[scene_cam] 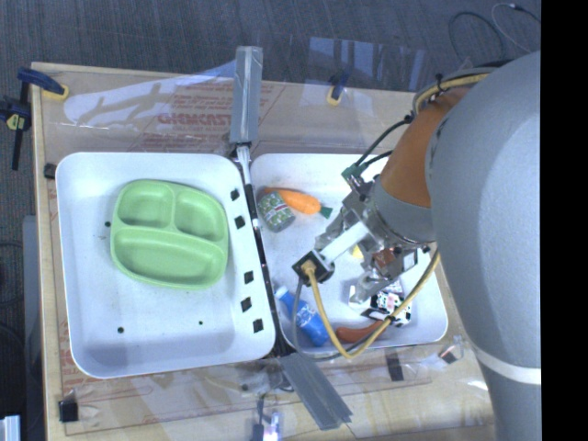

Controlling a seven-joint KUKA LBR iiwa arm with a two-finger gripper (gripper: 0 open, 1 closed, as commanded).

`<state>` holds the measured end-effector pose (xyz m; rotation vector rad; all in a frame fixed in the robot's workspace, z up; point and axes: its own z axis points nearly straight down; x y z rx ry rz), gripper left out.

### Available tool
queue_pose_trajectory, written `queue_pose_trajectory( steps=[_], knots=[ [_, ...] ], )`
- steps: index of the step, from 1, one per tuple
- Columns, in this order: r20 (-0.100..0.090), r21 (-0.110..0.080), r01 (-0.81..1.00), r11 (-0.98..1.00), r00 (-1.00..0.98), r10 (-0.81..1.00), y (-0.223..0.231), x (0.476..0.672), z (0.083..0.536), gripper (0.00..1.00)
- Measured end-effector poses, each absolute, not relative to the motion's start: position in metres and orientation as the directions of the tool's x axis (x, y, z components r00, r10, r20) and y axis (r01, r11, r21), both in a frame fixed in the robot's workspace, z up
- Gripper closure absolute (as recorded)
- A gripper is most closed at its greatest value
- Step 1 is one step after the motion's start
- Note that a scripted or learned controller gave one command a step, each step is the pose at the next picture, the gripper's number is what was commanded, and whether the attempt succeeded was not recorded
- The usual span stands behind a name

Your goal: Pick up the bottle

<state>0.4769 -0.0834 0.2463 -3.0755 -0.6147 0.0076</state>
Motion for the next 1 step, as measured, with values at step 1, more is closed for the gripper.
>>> queue_pose_trajectory(
  steps=[1],
  knots=[
    [-0.003, -0.008, 0.642, -0.767, 0.767, 0.642, -0.0905, 0.4983, 0.162, 0.0]
  ],
)
